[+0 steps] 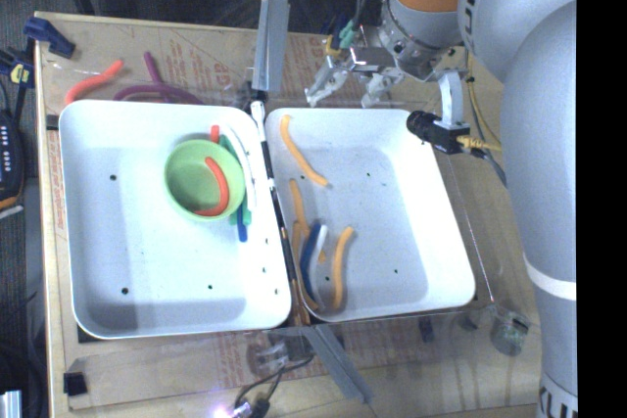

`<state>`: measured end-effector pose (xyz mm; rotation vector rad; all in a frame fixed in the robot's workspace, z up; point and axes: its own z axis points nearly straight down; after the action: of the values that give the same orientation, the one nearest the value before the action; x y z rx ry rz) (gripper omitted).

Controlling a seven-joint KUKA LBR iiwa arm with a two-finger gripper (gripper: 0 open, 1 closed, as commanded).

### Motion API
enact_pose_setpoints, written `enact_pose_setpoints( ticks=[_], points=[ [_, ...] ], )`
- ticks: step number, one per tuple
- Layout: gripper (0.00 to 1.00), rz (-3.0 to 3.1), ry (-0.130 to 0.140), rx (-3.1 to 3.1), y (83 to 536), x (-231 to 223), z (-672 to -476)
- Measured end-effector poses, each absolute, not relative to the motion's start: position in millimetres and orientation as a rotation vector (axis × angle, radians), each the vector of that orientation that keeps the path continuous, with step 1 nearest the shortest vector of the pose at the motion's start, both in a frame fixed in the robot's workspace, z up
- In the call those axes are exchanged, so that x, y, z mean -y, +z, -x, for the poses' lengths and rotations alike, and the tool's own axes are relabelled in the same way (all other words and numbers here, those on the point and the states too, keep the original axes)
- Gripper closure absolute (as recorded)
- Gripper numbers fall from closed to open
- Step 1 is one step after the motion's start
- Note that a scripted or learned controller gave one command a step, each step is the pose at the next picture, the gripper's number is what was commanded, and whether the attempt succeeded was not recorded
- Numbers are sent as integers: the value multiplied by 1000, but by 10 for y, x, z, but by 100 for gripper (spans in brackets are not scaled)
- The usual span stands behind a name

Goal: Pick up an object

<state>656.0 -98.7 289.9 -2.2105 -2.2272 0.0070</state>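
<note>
Gripper (348, 85) hangs over the far rim of the right bin (453, 255), at about 12 o'clock of that bin, fingers spread, nothing between them. No pick made yet.

Candidates in the right bin: an orange curved strip (300, 152) at roughly 11 o'clock, closest to the gripper and lying alone on bare floor; a second orange strip (297, 203) along the left wall at 9 o'clock; a cluster at 7 o'clock, with a blue strip (310, 261) and an orange hook (341, 264) lying close together. Left bin (98, 289) holds a green bowl (201, 179) with a red strip (221, 179) inside and a blue piece (243, 222) at its 4 o'clock edge.

Best bet is probably the lone strip at 11 o'clock. Suggest:
- come straight down over its middle, jaws set across the narrow width, not along it
- keep clear of the bin's left wall
- close only once the tips reach the floor; the strip is flat and thin and may slip out
- avoid the 7 o'clock cluster, which risks a double grab
</note>
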Motion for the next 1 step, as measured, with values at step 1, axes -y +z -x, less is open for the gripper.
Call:
enact_pose_setpoints(
  ticks=[1],
  points=[
    [0, 2193, 6, 2247, 1544, 972, -6565]
  ],
)
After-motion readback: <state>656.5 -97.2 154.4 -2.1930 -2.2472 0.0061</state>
